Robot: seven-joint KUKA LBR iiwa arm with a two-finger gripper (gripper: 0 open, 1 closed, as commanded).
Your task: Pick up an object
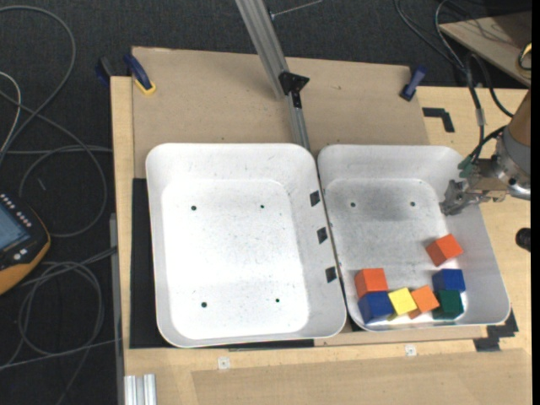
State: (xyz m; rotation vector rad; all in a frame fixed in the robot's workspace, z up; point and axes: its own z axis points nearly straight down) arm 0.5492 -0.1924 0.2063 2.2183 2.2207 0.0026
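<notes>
The claw (453, 197) hangs over the right bin's (371, 160) far right edge, and I cannot tell its state, while the nearest block, the lone orange block (444, 249), lies just toward the bin's front.

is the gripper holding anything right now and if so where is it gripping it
Nothing is held. The gripper hangs over the right bin's far right edge, with nothing between its fingers; the blocks lie apart in the near corner.

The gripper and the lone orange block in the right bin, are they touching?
Apart. The camera view shows bare white bin floor between the gripper and the orange block, which lies nearer the camera.
</notes>
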